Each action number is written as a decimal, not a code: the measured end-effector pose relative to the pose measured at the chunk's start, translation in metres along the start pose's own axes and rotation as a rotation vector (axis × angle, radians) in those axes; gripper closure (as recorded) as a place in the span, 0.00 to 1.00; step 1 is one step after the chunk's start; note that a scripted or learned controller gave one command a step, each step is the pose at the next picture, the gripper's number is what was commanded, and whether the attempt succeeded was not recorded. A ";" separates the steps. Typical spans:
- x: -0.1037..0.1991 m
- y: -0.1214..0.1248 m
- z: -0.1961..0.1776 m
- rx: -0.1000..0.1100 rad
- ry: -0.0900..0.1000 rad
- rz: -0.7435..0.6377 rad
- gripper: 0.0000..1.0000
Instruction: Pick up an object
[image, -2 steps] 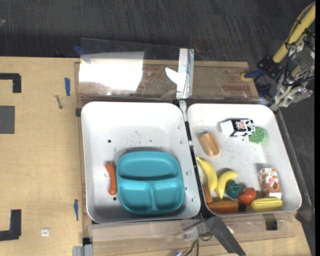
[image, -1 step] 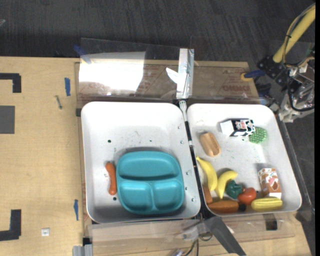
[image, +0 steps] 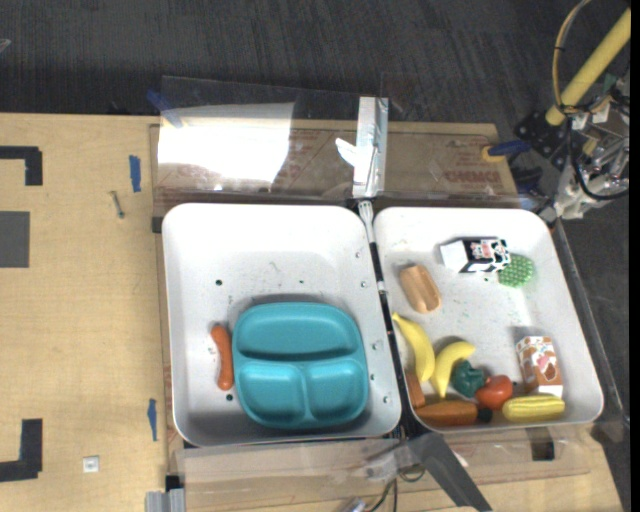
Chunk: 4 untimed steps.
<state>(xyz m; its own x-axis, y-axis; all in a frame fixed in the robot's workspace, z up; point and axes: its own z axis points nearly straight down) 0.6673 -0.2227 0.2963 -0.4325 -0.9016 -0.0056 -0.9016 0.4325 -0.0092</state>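
— "Over in the right bin (image: 480, 312), the side the gripper would be reaching in from, the bread roll (image: 420, 288) is lying alone. Is anything threatening that pick?"

— "Less than at the pile: bananas (image: 420, 345), tomato (image: 494, 390) and sausage (image: 445, 410) are touching, so a grasp there is risking a nudge or a double catch. I'm not managing to tell the gripper's state."

Looks like a robotics lab: plywood bench (image: 70, 300), taped markers, two white bins (image: 190, 250), tangled cables (image: 590, 150) at the corner.
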 end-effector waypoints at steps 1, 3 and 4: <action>-0.002 -0.001 -0.007 0.001 0.000 -0.168 1.00; -0.001 0.000 0.006 -0.008 -0.002 -0.605 1.00; -0.009 0.003 -0.011 -0.001 -0.001 -0.704 1.00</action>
<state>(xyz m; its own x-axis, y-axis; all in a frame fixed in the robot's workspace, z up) 0.6680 -0.2129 0.3073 0.2542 -0.9671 0.0005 -0.9671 -0.2542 -0.0101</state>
